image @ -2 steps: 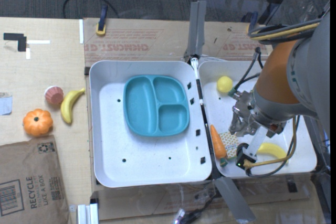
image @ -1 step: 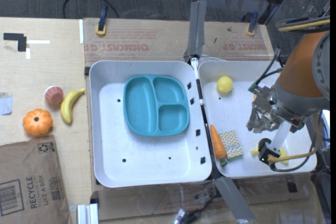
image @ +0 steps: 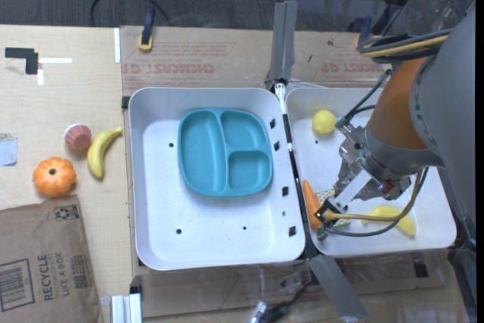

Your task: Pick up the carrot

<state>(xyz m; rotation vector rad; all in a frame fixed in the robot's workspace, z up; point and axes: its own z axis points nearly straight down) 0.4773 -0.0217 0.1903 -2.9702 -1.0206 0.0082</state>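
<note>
The slim orange carrot (image: 310,202) is lying against the left wall of the right-hand shallow white bin (image: 431,238), lower centre-right of the frame. The two-finger gripper (image: 324,217) is reaching down beside its lower end; whether it is spread or closed, I cannot tell.

High slanted view over both bins (image: 144,163)

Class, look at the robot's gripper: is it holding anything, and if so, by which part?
It cannot be told. The gripper sits at the carrot's lower end by the right bin's left wall, but no grip shows.
</note>
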